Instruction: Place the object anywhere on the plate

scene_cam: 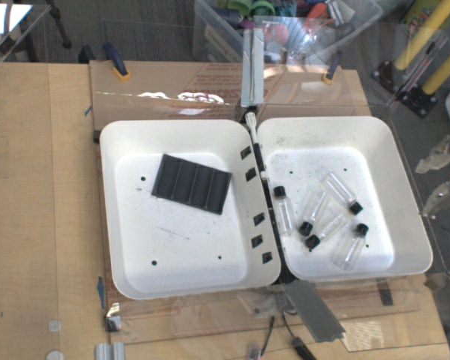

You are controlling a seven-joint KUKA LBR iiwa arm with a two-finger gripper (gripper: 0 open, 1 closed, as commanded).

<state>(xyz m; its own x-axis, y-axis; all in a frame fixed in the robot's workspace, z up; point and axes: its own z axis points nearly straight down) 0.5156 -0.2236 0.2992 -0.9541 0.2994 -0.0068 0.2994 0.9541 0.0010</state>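
Though clear, vials (324,217) overlap indistinctly.

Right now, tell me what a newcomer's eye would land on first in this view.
First the dark ribbed plate, lying flat and slightly askew in the left bin. Next the clear vials with black caps, scattered loose in the right bin. Behind the bins, a clear tub of bright toys draws the eye at the top.

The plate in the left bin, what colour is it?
The plate is black with ridges across it, seen clearly in the camera view.
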